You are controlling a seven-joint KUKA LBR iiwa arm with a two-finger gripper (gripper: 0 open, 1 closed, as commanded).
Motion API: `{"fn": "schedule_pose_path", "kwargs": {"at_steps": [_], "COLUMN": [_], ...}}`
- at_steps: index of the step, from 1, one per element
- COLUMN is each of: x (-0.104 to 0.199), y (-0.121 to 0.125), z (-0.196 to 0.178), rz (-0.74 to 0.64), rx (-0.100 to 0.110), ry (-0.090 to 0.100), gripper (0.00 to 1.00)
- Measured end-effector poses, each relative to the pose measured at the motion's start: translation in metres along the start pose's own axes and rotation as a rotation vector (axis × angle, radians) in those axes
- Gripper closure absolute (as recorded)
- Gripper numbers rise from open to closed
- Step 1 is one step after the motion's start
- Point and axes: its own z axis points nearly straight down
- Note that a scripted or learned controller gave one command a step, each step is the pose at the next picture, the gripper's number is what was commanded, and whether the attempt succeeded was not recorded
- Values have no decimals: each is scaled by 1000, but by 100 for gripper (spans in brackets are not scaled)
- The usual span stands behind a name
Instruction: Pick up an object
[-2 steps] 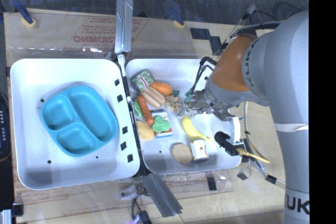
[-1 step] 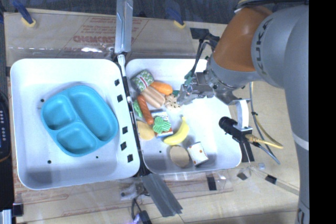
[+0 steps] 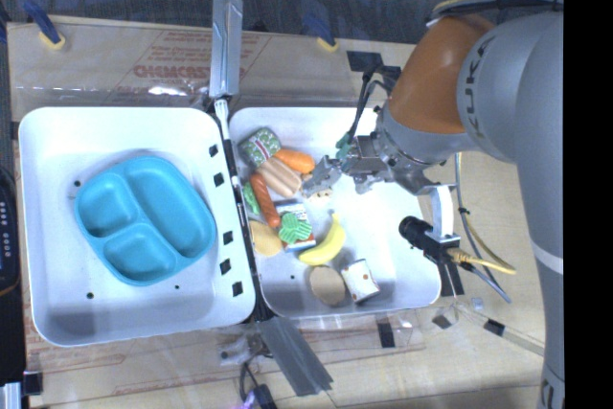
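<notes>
The right bin [image 3: 402, 287] holds a heap of toy food on its left side. A hot dog [image 3: 279, 177] lies beside an orange carrot [image 3: 296, 161] and a green packet [image 3: 261, 148]. Lower down are a yellow banana [image 3: 326, 243], a green and red piece [image 3: 297, 227], a brown round piece [image 3: 328, 285] and a small white can [image 3: 361, 280]. My gripper [image 3: 325, 178] hangs low over the bin's middle, just right of the hot dog and above the banana. I see nothing held in it.
The left bin [image 3: 57, 302] carries a blue divided plate [image 3: 144, 217]. A metal divider [image 3: 226, 43] with black clips runs between the bins. The grey arm with its orange band [image 3: 436, 81] covers the right bin's upper right part.
</notes>
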Motion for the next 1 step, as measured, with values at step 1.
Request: {"fn": "schedule_pose_path", "kwargs": {"at_steps": [1], "x": [-46], "y": [-27], "z": [106], "rz": [76], "rx": [-13], "ry": [-4], "gripper": [0]}}
